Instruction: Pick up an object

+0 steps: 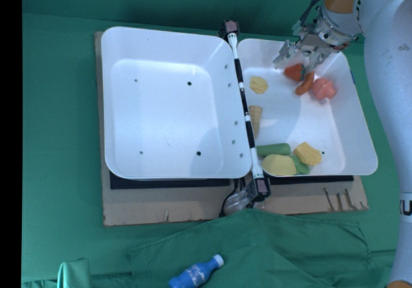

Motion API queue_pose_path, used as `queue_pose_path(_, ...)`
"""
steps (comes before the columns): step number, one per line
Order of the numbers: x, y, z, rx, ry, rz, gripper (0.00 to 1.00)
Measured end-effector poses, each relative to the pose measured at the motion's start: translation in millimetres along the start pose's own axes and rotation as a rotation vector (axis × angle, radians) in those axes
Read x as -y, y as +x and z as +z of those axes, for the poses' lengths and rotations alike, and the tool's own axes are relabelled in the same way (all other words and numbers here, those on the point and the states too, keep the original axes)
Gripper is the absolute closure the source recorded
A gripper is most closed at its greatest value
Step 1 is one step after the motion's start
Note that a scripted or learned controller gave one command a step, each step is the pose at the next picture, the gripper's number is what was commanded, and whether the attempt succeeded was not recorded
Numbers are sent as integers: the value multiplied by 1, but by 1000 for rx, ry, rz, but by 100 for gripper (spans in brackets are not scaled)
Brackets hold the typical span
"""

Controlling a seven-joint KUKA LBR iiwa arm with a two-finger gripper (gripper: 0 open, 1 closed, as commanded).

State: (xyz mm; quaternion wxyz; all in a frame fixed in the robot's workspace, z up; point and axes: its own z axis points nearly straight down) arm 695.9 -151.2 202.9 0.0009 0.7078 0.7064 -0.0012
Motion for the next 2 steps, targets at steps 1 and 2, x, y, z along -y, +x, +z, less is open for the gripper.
queue_pose_path(1, 15, 6, 19, 3, -13, 2, 0)
queue_pose_path(2, 13, 5, 3, 5, -21, 3, 100)
